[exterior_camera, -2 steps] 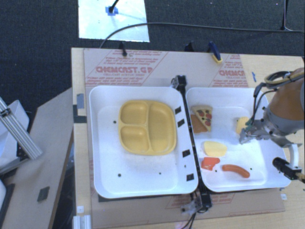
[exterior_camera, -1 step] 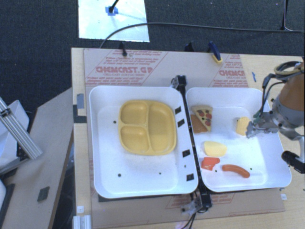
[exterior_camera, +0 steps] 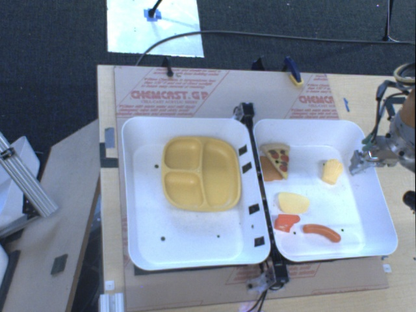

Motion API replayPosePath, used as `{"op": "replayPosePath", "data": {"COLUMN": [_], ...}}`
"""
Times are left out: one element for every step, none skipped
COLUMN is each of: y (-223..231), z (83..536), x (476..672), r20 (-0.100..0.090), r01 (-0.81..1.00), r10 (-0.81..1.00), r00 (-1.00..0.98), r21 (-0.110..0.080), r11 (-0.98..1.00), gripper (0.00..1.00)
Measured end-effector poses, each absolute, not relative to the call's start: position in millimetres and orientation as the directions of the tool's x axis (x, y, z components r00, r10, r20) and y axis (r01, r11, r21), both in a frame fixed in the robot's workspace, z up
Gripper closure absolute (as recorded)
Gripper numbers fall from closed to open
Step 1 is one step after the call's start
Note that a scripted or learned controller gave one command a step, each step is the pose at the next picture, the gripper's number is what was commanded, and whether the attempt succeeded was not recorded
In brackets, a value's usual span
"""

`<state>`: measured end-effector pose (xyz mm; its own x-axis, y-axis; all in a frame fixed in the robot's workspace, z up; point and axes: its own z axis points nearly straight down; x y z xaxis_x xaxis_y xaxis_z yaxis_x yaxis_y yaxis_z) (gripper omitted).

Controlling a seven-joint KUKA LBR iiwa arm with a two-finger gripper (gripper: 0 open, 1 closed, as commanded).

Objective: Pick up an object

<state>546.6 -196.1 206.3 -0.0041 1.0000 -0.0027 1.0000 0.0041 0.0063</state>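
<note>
Near in the right bin (exterior_camera: 377,239) lie a sausage (exterior_camera: 322,233) and a red piece (exterior_camera: 286,222); farther, a yellow slice (exterior_camera: 294,203), cheese (exterior_camera: 332,171) and pizza (exterior_camera: 275,160). The gripper (exterior_camera: 359,162) hovers just right of the cheese, its state unclear; it may clip the wall. Far board (exterior_camera: 169,93) reads "CHEMCAST GP".

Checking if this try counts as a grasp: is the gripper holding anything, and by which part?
Nothing is held. The gripper sits at the right bin's right rim, apart from the cheese wedge.
</note>
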Motion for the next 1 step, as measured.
{"op": "replayPosePath", "data": {"y": [-196.5], "z": [260.3], "x": [548.1], "r20": [-0.002], "r01": [1.0], "r10": [1.0], "r00": [-0.005], "r21": [0.007], "r11": [0.005], "gripper": [1.0]}}
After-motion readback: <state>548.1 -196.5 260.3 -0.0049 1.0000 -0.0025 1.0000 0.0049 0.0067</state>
